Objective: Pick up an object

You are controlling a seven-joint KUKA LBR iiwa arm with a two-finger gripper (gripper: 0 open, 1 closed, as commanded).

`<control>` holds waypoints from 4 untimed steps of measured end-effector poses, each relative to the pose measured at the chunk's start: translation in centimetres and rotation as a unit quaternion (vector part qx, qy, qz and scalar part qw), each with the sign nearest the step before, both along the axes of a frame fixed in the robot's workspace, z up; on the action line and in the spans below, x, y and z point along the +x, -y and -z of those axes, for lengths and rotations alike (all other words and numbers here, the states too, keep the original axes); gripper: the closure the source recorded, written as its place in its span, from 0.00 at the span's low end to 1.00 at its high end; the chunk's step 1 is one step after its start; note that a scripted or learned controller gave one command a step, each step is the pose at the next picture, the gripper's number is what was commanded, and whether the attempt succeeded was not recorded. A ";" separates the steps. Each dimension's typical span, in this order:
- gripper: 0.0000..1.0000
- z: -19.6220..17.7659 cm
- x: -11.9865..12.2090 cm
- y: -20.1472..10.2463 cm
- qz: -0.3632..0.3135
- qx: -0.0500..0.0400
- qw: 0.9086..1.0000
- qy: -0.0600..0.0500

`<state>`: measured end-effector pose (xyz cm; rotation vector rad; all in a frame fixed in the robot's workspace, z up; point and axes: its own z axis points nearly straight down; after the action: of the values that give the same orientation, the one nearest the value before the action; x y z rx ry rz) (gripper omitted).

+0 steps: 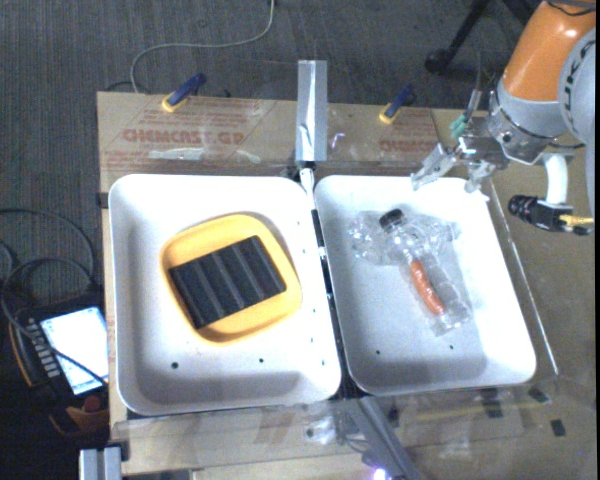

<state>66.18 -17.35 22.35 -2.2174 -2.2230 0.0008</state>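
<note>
Overhead, gripper (448,169) hangs above far right corner of right bin (510,353), fingers spread apart, nothing between them. Clear bottle (420,265) with black cap and orange contents lies flat mid-bin, crumpled, cap toward far wall, well apart from gripper. Left bin (140,368) holds yellow tray (280,313) with black ribbed insert (227,281), lying at slant. Two blue-yellow clamps (183,91) pin cardboard (200,138) behind bins.

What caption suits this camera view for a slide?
Hand open above right bin's far edge; clear bottle inside; yellow tray in left bin.
</note>
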 end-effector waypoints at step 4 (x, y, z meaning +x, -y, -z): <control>1.00 11.9 -4.1 4.6 -0.115 -0.002 0.993 0.012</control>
<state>62.11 -21.90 10.49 -1.9582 -2.4792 -0.0216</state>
